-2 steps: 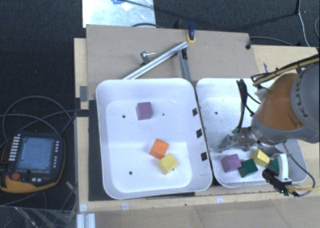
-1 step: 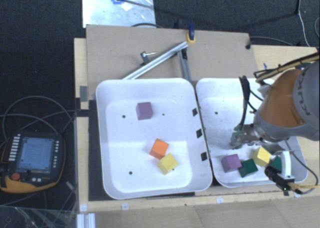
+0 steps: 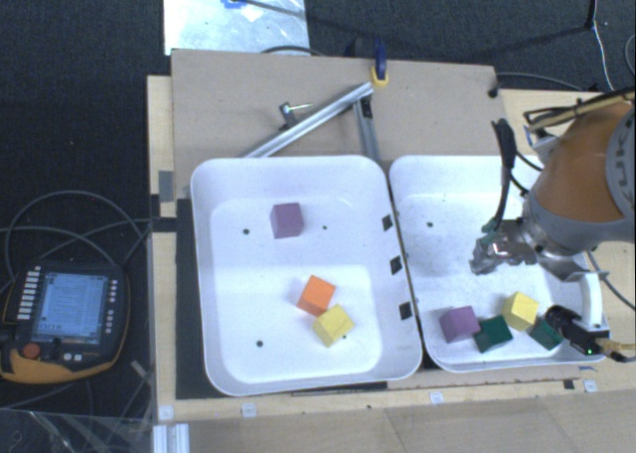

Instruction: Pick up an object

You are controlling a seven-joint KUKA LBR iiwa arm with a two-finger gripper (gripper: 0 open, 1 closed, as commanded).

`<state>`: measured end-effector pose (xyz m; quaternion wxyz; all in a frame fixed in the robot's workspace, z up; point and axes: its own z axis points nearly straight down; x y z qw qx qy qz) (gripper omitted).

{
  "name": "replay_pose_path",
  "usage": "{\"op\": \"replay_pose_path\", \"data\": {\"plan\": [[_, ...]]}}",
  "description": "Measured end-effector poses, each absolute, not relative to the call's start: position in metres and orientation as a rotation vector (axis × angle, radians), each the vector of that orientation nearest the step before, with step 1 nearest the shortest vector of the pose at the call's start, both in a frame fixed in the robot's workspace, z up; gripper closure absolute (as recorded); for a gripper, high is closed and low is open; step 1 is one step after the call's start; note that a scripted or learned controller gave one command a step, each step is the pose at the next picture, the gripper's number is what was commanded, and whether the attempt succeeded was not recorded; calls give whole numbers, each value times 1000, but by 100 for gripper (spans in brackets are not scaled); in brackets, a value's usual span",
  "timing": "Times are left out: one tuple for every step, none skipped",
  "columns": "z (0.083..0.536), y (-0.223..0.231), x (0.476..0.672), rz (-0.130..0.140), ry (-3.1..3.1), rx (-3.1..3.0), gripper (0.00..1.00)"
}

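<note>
My gripper [image 3: 490, 255] hangs over the right bin [image 3: 437, 183], near its middle, with the grey and orange arm reaching in from the right. Along that bin's front edge lie a purple cube [image 3: 459, 322], a dark green block [image 3: 492, 334], a yellow cube [image 3: 520, 310] and a second green block [image 3: 545, 333]. The gripper is above and behind these, apart from all of them. In the left bin [image 3: 219, 242] sit a purple cube [image 3: 286, 220], an orange cube [image 3: 316, 293] and a yellow cube [image 3: 334, 325].
A metal rod [image 3: 308, 118] lies on the brown board behind the bins. A hand-held control pendant [image 3: 65, 317] rests on the floor to the left. The two bins meet along a shared rim [image 3: 396, 262].
</note>
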<state>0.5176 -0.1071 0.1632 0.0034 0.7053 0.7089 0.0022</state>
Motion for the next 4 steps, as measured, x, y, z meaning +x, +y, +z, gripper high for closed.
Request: {"op": "replay_pose_path", "data": {"plan": [[224,-110,527,8,2221,2211,100],[258,-110,528,5,2223,2213,100],[250,-65,517,2,2232,2212,100],[236,-13,516,4,2234,2211,100]]}}
